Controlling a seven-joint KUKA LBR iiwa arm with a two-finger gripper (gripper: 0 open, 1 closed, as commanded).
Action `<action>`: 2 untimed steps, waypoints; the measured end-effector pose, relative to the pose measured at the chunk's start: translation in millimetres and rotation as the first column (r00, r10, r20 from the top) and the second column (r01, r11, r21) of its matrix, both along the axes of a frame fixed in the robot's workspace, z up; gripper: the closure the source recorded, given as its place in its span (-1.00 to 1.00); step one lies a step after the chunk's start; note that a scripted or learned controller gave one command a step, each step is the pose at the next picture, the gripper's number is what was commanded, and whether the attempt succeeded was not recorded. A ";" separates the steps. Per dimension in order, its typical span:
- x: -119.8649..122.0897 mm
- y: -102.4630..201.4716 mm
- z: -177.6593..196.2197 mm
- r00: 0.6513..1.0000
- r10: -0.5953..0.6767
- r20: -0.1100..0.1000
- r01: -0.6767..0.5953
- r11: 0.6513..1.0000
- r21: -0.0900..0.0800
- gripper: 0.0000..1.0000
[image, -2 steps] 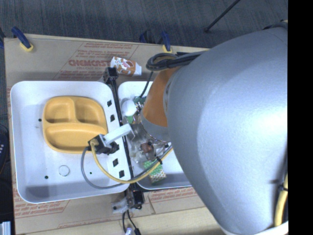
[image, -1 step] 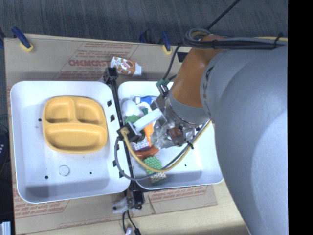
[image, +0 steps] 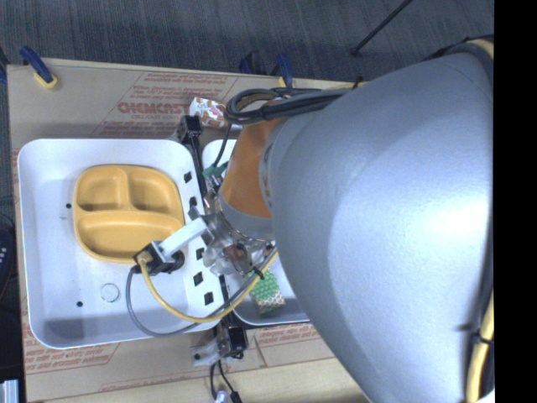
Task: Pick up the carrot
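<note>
Arm point(image: 386, 225) fills the frame from 3 o'clock, grey body, orange band point(image: 247, 179) just above the wrist. It hangs over the right bin point(image: 268, 317) and covers nearly all of it, which fits a reach down into that bin. Gripper point(image: 231, 254) sits low at frame centre over the seam between the two bins, buried in wrist hardware and cabling; whether it is released or clenched cannot be told, and nothing is seen in its grasp.

Carrot: hidden, exact spot cannot be told. Judgement: it lies in the right bin under the arm, since that is where the wrist goes down.

Green patterned item point(image: 267, 290) peeks out at 5 o'clock of the gripper, inside the right bin near its lower rim. Not orange, so probably not the target.

Left bin point(image: 33, 225) is at 9 o'clock and carries a yellow divided plate point(image: 126, 212) in its upper half, lying flat with its three compartments up. The plate is well apart from the gripper, likely just a distractor.

Yellow cable point(image: 180, 309) loops from the wrist out toward 7 o'clock over the left bin's floor, slack, probably so the wrist can turn freely.

Cardboard sheet point(image: 101, 112) lies under both bins. Blue clamps point(image: 38, 65) at 10 and 12 o'clock grip its far edge, presumably to stop it sliding. Red print on the cardboard at 11 o'clock reads "CHEMCAST"; the smaller lines below are too blurred to read.

Task looks mid-attempt, pick unconfirmed.
</note>
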State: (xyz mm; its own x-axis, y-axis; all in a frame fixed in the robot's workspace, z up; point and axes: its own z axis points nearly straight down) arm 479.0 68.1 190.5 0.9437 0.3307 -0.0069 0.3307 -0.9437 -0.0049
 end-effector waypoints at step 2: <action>28.3 -51.4 85.7 0.994 0.107 0.005 -0.107 0.994 0.000 1.00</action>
